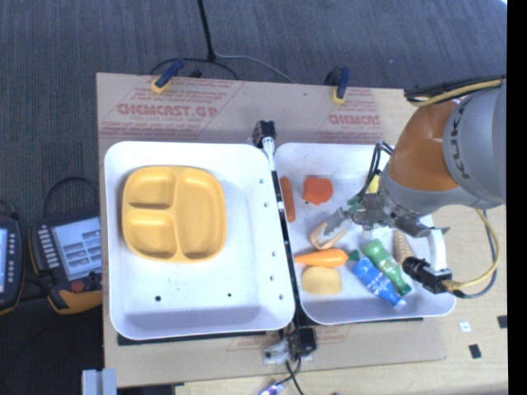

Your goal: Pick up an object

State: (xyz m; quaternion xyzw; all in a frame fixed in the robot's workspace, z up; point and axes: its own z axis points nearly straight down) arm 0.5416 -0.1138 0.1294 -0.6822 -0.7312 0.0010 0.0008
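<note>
Nearest, in the right bin (pixel 428 307): yellow lump (pixel 322 281), blue bottle (pixel 378 281), green bottle (pixel 387 262), carrot (pixel 322 258). Just behind, gripper (pixel 336 223) low over a tan curved piece (pixel 327 237), fingers parted, nothing clamped. Farther back, orange-red piece (pixel 317 189). Left bin (pixel 247 286) with yellow divided plate (pixel 174 212).

Bright, even overhead light; soft shadows; slightly blurred.
</note>
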